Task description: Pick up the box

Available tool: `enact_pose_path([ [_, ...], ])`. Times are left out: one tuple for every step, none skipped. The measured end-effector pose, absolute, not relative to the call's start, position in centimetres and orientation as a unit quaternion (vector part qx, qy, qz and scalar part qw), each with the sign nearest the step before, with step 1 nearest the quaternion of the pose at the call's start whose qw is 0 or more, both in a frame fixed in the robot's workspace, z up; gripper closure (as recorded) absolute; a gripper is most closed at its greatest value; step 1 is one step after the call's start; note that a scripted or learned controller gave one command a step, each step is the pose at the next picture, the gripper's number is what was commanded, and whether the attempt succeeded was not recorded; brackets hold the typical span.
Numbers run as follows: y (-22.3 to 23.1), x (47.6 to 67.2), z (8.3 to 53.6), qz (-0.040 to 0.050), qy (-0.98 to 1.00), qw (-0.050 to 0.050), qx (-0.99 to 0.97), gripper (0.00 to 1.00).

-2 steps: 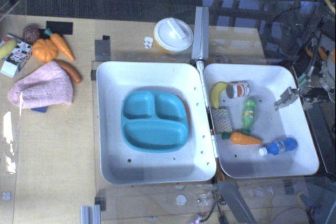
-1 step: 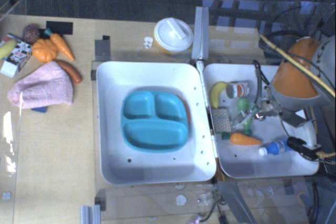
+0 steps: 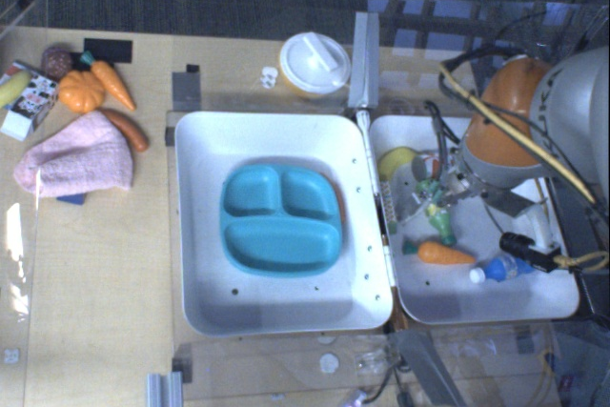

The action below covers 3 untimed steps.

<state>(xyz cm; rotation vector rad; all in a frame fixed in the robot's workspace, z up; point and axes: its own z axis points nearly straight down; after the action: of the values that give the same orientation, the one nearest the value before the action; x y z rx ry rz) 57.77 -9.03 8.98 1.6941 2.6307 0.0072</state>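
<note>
Camera view.

Operator: Where is the box, and why does the arm stand there?

Technician: The small grey box (image 3: 405, 191) lies in the right shallow white bin (image 3: 496, 305), just beside its left wall and near a round yellow fruit (image 3: 396, 159). The grey two-finger gripper (image 3: 434, 193) hangs directly over that spot, presumably for a top-down grasp. The opening of the jaws cannot be told, because wrist and cables hide it.

Operator: Orientation?

Technician: The box is partly covered. Its long axis appears to run near-to-far along the bin wall. Which end leads cannot be told. The orange toy carrot (image 3: 445, 254) lies apart from it.
</note>
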Motion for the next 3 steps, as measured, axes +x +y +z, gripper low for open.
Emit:
enact_pose_path([
  [-9.9,63.0,8.8,-0.0011,0.763,-0.002,0.647,0.00],
  [-10.7,66.4,8.8,-0.0097,0.903,-0.003,0.430,0.00],
  [-8.7,64.9,8.8,0.0019,0.884,0.005,0.468,0.00],
])
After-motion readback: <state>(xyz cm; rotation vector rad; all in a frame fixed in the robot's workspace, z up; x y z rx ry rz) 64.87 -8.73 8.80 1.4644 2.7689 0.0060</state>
